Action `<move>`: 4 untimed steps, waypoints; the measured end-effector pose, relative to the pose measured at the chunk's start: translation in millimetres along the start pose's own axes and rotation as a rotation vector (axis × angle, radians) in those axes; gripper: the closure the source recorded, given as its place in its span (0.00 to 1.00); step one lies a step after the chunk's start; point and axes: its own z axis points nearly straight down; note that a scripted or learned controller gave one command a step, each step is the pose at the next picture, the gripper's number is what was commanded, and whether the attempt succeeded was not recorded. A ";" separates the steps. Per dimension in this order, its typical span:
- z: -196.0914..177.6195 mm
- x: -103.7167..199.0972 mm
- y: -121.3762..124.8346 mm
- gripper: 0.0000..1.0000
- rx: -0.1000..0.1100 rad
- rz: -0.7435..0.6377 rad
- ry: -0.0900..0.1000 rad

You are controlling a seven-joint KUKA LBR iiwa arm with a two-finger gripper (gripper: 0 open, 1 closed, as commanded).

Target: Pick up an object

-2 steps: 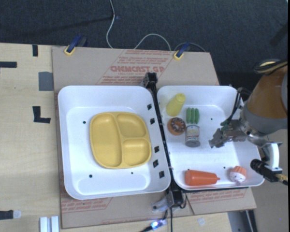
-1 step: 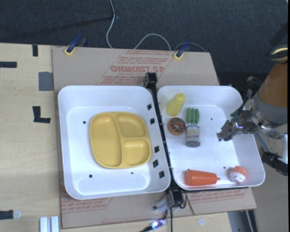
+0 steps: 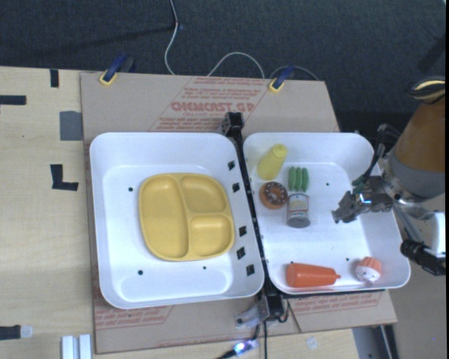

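Observation:
In the right bin (image 3: 325, 232) lie a yellow bottle (image 3: 272, 161), a green ridged vegetable (image 3: 298, 178), a brown doughnut (image 3: 273, 194), a small tin can (image 3: 298, 209), an orange carrot (image 3: 311, 276) and a small orange-and-white piece (image 3: 368, 269). My gripper (image 3: 347, 209) hangs over the right side of this bin, to the right of the can and apart from it. Nothing shows between its fingers.
The left bin (image 3: 120, 260) holds a yellow divided plate (image 3: 185, 216). Both bins rest on a cardboard sheet (image 3: 209, 107) with clamps at its far corners. A white cable (image 3: 172, 36) runs off behind. The arm (image 3: 423, 155) fills the right edge.

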 end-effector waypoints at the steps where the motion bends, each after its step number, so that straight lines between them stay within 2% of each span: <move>1: -5.8 44.8 -6.4 1.00 -0.001 -0.004 0.003; 3: -23.3 159.0 1.4 1.00 -0.003 -0.007 0.003; 4: -11.9 212.7 -4.0 1.00 0.001 -0.006 0.002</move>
